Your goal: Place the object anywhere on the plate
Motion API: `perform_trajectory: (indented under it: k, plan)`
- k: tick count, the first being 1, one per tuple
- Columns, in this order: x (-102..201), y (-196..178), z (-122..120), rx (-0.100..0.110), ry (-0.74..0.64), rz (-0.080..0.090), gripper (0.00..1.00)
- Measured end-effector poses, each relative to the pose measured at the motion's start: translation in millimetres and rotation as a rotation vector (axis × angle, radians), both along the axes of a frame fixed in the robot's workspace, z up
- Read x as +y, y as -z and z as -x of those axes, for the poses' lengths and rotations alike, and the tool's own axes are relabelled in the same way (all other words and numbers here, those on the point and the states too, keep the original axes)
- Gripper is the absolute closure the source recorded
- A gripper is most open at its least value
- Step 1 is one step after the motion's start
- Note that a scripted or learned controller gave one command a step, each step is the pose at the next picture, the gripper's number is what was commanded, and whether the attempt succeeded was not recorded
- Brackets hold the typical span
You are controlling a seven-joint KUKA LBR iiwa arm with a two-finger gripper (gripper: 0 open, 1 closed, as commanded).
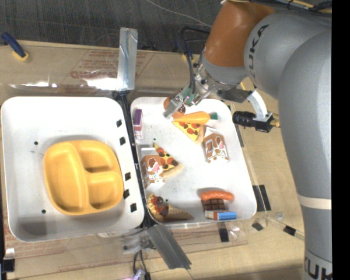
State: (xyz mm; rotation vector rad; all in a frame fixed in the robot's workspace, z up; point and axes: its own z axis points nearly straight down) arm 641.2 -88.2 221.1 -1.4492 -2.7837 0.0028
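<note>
We see first the grey arm [291, 98], which comes in from the right and bends over the far part of the right bin [245, 174]; its orange band sits just above the wrist. The left bin [17, 121] holds the yellow plate [81, 175], a plate with divided compartments, lying about in the middle of that bin.

In the right bin lie many small toy foods. At the far side there is a carrot [193, 117], orange with a green end, and just near of it, touching it, a pizza slice [189, 129]. Right of these is a small brown and white piece [214, 147] (we cannot say what kind of food it is). More near, by the left wall, we find a second pizza slice [161, 165], and at the near edge a cone-shaped piece [163, 209]. At the near right lie a sausage [216, 195] and a small blue and white block [220, 215].

The gripper [181, 102] is low over the far end of the right bin, just at the left end of the carrot. How wide its claw stands, and whether it has hold of something, we cannot tell.
</note>
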Motion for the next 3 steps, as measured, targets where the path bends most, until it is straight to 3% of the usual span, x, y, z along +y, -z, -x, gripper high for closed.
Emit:
perform_trajectory:
  k: [1,2,3]
  plan:
    - [-0.1,0.0,0.0,0.0,0.0,0.0,0.0]
    - [34.2,-13.8,17.3,0.002,0.098,0.0,0.0]
    - [97.1,-47.8,29.2,-0.004,0.341,0.001,0.0]
